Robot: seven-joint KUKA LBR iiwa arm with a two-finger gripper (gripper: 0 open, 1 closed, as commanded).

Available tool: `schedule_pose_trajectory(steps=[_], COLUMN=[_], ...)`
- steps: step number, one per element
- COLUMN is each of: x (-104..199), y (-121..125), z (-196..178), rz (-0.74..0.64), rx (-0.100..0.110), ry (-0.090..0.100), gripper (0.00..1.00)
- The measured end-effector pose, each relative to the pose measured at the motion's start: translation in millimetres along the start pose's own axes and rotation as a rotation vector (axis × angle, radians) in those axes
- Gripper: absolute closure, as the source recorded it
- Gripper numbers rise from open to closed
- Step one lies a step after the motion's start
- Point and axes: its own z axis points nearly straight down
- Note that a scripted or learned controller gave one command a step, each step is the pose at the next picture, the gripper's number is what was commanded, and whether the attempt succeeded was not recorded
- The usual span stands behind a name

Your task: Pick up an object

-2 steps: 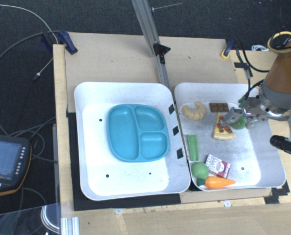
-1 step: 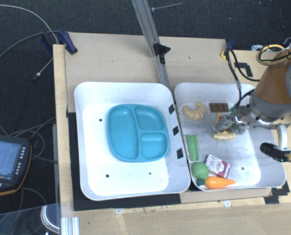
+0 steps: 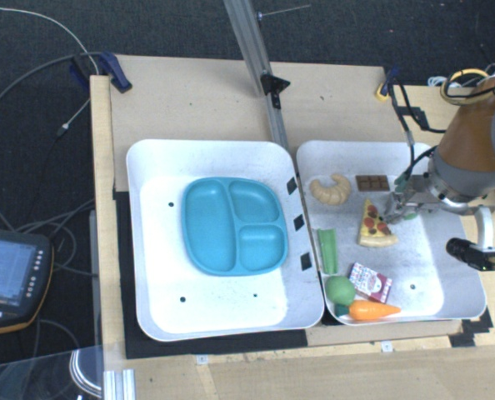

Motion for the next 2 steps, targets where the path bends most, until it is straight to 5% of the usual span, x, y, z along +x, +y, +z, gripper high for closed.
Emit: schedule_pose_trajectory(steps=[2], x=[-14.3], y=[1.1], z=[-97.6], rz=[0.000], rx=[0.000], ry=[-0.002], gripper=[1.00])
